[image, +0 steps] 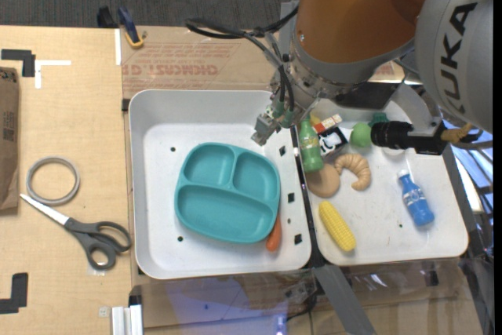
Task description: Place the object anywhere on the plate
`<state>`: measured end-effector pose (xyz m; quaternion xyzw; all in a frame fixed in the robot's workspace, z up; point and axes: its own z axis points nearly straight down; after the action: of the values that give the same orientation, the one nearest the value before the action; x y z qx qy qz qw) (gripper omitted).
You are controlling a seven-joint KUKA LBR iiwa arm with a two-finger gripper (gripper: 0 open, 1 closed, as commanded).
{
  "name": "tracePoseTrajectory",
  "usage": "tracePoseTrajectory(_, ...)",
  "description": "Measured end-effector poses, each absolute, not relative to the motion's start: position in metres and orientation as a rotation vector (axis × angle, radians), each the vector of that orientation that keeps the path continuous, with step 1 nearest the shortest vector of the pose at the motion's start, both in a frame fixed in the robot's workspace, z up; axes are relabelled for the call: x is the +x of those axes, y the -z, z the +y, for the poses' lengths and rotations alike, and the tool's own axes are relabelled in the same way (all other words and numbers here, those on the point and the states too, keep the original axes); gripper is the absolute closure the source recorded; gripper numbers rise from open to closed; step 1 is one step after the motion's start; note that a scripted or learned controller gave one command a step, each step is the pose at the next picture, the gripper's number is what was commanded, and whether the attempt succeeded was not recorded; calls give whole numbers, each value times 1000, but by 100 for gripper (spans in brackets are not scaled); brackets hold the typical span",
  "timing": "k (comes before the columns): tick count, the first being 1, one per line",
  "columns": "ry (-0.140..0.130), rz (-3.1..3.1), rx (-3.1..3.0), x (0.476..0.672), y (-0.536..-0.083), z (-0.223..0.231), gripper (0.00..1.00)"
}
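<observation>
While the arm fills my upper right, its gripper hangs over the divide between the two bins; I cannot tell its state. My left bin holds the teal plate, with a carrot lying against the plate's lower right rim, off its surface. My right bin carries a croissant, corn, a green bottle and a blue bottle. Scissors and a tape roll sit on the bench at left.
</observation>
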<state>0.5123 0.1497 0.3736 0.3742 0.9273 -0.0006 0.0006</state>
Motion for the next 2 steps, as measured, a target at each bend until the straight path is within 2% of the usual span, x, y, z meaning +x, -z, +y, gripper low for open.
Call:
tracePoseTrajectory(1,2,3010,900,493,-332,96,100)
tracePoseTrajectory(2,1,3015,874,486,-415,123,100)
